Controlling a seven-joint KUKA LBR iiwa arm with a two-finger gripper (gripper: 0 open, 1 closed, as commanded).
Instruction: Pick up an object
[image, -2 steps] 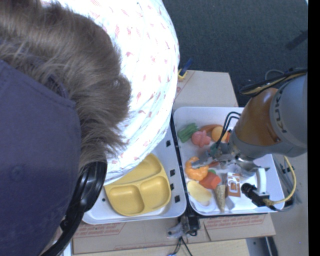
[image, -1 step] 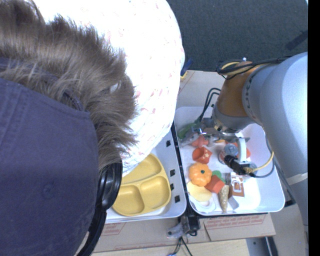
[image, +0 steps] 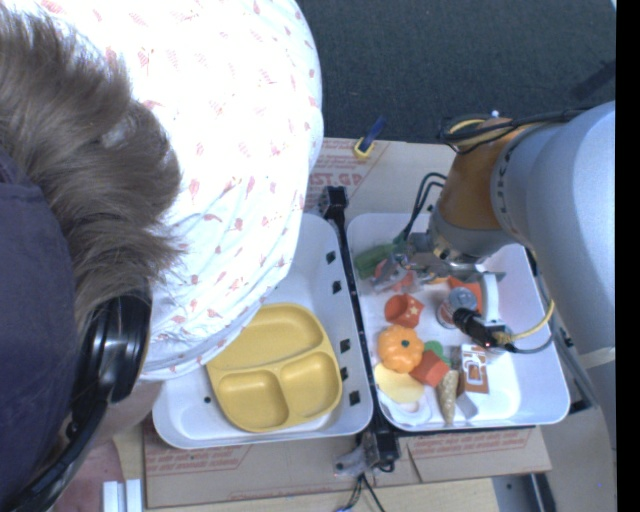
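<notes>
The right bin (image: 540, 385) holds several toy foods. Among them are an orange pumpkin (image: 400, 348), a red piece (image: 403, 308), a green leafy piece (image: 374, 259), a red block (image: 432, 371), a pale yellow piece (image: 397, 385) and a tan cone-like piece (image: 448, 396). My gripper (image: 408, 268) hangs low over the far left part of this bin, just above the red piece and beside the green one. Nothing is visibly held in it.
A yellow divided plate (image: 276, 371) lies in the left bin (image: 180, 420). A person's head, headphones and white patterned shirt (image: 230, 150) lean over the left side and hide much of that bin. A small printed box (image: 474, 372) lies in the right bin.
</notes>
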